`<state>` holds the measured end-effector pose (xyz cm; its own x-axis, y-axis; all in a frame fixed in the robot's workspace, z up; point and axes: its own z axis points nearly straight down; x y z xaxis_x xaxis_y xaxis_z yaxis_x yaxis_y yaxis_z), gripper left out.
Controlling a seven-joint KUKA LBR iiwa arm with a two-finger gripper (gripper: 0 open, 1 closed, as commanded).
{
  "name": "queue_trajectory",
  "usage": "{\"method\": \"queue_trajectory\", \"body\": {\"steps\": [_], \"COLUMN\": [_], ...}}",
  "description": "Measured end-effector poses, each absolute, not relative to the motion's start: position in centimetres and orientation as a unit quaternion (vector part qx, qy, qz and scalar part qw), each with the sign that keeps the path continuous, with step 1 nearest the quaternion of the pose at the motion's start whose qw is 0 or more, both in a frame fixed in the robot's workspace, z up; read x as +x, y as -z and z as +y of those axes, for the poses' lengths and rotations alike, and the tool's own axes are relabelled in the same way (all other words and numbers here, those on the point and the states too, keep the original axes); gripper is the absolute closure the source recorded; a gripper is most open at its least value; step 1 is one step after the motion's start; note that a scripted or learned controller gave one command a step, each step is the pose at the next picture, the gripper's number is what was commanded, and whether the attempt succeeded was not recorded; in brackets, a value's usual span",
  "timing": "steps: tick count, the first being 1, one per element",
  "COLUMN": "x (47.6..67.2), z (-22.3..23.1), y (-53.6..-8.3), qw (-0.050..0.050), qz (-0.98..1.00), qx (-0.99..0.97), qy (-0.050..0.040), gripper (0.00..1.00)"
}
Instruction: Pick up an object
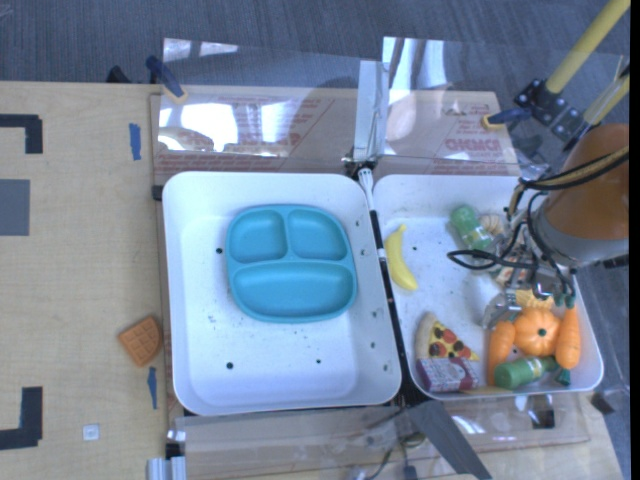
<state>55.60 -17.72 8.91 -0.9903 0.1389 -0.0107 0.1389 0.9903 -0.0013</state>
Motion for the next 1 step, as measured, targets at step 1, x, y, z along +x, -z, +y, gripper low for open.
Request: {"method": "queue_trajectory", "body": {"steps": [1], "x": [63.2], "z": [-12.81], "y": [-8.84], "qw": [0.006], "qz": [1.0], "qx": [0.026], "qy": [-0.0005], "gripper": [0.0]}}
